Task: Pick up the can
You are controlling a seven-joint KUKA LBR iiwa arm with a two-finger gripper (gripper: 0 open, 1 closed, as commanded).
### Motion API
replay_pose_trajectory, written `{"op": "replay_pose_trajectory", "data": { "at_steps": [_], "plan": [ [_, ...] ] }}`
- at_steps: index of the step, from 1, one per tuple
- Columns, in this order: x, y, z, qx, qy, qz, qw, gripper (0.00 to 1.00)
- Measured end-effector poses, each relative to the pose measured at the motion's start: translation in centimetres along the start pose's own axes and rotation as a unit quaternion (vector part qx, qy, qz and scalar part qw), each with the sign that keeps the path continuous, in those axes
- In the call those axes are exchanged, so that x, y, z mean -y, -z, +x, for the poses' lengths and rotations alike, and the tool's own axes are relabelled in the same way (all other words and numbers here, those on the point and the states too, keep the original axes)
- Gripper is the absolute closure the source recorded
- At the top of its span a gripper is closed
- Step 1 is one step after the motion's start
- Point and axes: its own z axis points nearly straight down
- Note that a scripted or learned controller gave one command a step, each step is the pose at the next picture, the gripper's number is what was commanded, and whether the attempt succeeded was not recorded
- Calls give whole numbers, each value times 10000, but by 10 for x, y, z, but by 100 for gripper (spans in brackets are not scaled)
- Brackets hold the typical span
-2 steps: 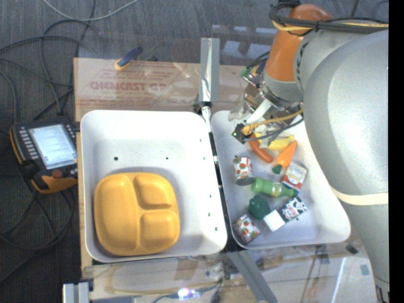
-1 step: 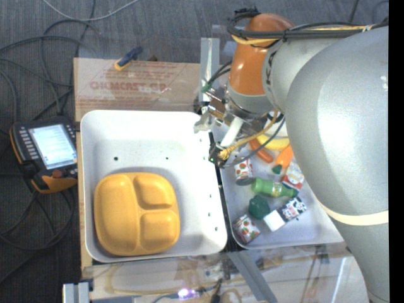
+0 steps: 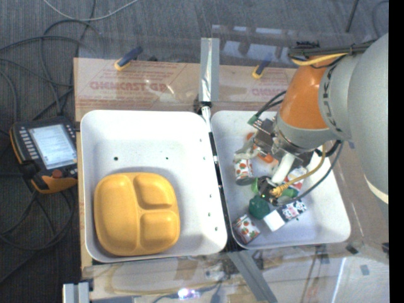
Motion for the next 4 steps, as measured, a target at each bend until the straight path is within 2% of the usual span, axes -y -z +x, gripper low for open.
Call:
{"op": "replay_pose_trajectory", "data": {
  "at_steps": [1, 2, 3, 4],
  "plan": [
    [-46, -90, -31, -34, 36, -52, 10000, 0],
    [-46, -82, -32, -19, 31, -27, 10000, 100],
    [-28, 58, 20, -1, 343, -13, 9994, 100],
    [-86, 112, 30, 8, 1020, -21, 9948, 100]
  ]
}}
